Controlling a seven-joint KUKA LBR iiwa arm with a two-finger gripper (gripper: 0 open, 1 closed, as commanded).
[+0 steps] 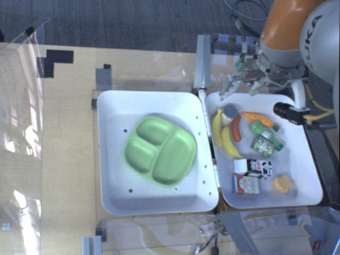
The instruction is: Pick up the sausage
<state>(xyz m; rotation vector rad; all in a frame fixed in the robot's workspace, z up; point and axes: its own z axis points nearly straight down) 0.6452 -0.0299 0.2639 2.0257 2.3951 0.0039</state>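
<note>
The sausage (236, 128) was lying in the right bin (313, 187), squeezed between the banana (226, 139) and the carrot (257, 119), right below a small grey-lidded jar (229, 112). The gripper (244, 85) hung over the bin's far edge, fingers spread wide, holding nothing. The green divided plate (160, 151) sat in the left bin (111, 195).

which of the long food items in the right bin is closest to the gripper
The orange carrot, lying at the bin's far side just below the gripper. The red sausage and yellow banana lie farther down.

Wooden bench (64, 142), dark carpet (133, 9)
</note>
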